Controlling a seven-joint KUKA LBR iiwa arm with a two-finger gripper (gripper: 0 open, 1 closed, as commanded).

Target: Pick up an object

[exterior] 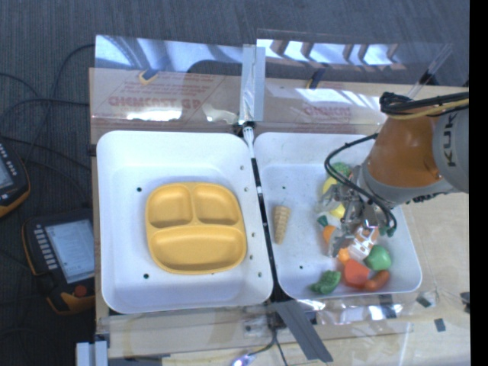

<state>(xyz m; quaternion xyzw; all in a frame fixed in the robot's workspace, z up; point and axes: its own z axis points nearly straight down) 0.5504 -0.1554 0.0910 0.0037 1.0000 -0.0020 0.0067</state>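
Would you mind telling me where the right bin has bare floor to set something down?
Free: the right bin's floor left of the toy pile, on both sides of the ice cream cone. Crowded: the right side, where the gripper hangs over the piled toy food.

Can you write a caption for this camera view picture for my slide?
Robot hand reaching down over a pile of toy food in the right bin.
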